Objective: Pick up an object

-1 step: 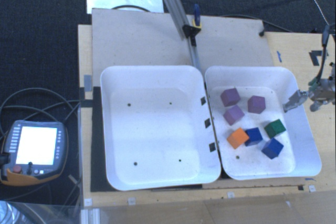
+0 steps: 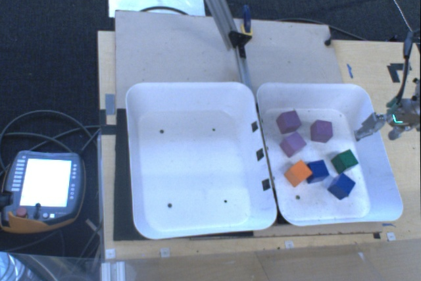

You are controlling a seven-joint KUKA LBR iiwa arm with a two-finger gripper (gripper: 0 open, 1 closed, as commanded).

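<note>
The gripper [image 2: 366, 128] hangs over the right bin's [image 2: 378, 197] right rim, holding nothing; whether it is open I cannot tell. Seven blocks lie in that bin. The purple block [image 2: 321, 130], nearest and standing apart, looks the best pick: centre above it, descend straight. It is a cube with no long axis, edges slightly skewed to the bin walls.

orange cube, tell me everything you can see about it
The orange cube is a small, matte, solid-coloured block that looks like foam or painted wood. It sits on the floor of the right bin, near its left side, turned at a slant to the walls. A blue cube lies right against it; a purple cube sits just behind.
</note>
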